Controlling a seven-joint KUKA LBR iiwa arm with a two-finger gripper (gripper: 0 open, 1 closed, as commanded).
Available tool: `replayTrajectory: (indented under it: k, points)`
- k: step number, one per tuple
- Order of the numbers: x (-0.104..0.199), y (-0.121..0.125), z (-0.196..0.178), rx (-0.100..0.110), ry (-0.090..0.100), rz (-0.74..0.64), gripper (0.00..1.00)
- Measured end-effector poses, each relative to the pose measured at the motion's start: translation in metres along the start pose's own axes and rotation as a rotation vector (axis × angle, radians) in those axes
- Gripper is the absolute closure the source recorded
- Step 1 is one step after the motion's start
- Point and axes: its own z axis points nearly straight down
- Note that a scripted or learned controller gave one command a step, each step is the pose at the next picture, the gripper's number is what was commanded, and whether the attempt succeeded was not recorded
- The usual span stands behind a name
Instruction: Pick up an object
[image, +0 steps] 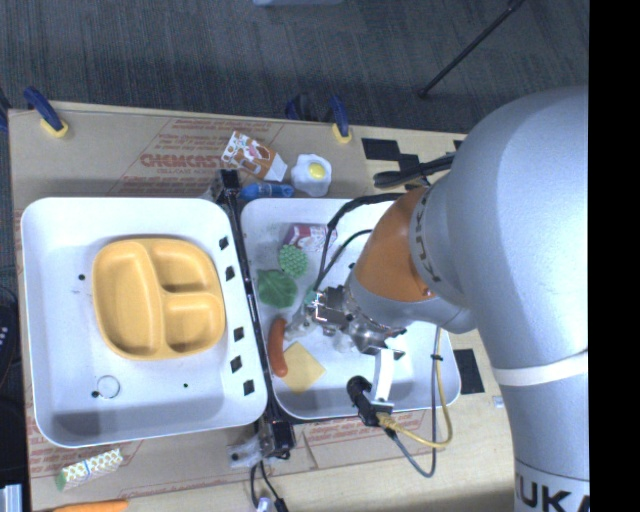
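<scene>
At the far left you have the left bin (40, 300), which carries a yellow divided tray (158, 296) lying flat near its centre. In front of that bin, on the table (150, 150), a small wrapped packet (90, 467) lies near the left corner.

Move right to the right bin (440, 385). Along its left side you find, from back to front, a green ridged piece (292, 260), a green leafy piece (278, 289), an orange-red sausage (277, 347) and a yellow wedge (303, 366) touching the sausage. Behind this bin, on the table, sit a printed carton (246, 154) and a white-and-yellow egg-like item (312, 173).

The pincer (330, 312) sits over the middle of the right bin, just right of the leafy piece and above the wedge. You cannot tell whether it is open or closed. The arm (520, 230) covers the bin's right half.
</scene>
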Motion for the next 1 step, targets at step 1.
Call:
replayTrajectory:
  k: [1]
  points:
    - [0.0003, -0.0132, 0.0005, 0.004, 0.002, 0.258, 0.0]
